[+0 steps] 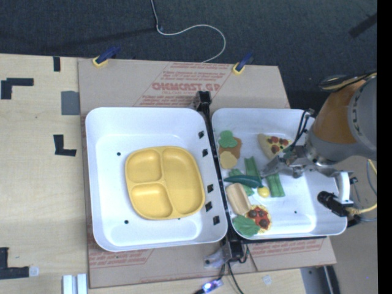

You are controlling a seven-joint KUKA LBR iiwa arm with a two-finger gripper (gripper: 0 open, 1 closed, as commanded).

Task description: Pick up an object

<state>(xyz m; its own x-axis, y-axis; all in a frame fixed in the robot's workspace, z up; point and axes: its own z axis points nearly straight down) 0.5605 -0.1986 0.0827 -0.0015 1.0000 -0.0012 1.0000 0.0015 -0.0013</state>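
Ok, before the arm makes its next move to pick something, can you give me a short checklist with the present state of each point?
1. End effector is over the right bin: ok.
2. Toy food is within reach: green sticks lie just beside it: ok.
3. Something is already held between the fingers: cannot tell.
4. Target stands apart from neighbours: not ok, the pieces crowd the bin's left half.
5. Pizza slice is free of the arm: ok.
6. Yellow divided plate in the left bin is out of the way: ok.

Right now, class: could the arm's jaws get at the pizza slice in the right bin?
Probably yes. The pizza slice lies flat near the far wall of the right bin, with bare floor around it and nothing stacked on it. The gripper hangs just beside it, over the green sticks.
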